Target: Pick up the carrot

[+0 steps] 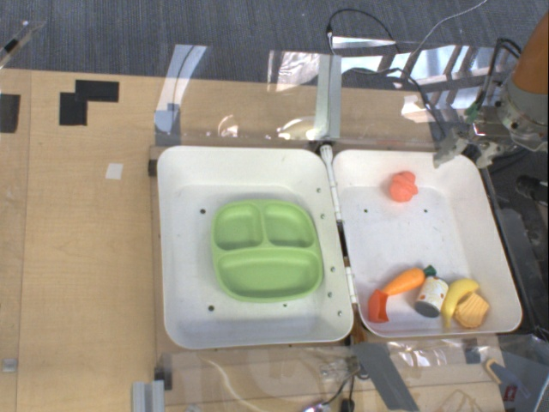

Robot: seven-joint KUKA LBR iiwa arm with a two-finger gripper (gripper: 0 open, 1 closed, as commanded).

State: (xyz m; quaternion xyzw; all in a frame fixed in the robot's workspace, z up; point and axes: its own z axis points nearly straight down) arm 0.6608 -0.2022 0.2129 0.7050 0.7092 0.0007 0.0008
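The carrot (405, 281) is orange with a small green top. It lies slanted near the front of the right bin (446, 230), its tip toward a red piece (378, 305). My gripper (461, 147) hangs over the bin's far right corner, well behind the carrot and apart from it. The arm's orange band (525, 69) is at the frame's right edge.
Beside the carrot's green end lie a small white and dark bottle (431, 296), a yellow banana (458, 297) and a yellow-orange piece (473, 312). A pink-orange fruit (402, 186) sits at the back of the right bin. The left bin (184, 230) holds a green divided plate (266, 249).
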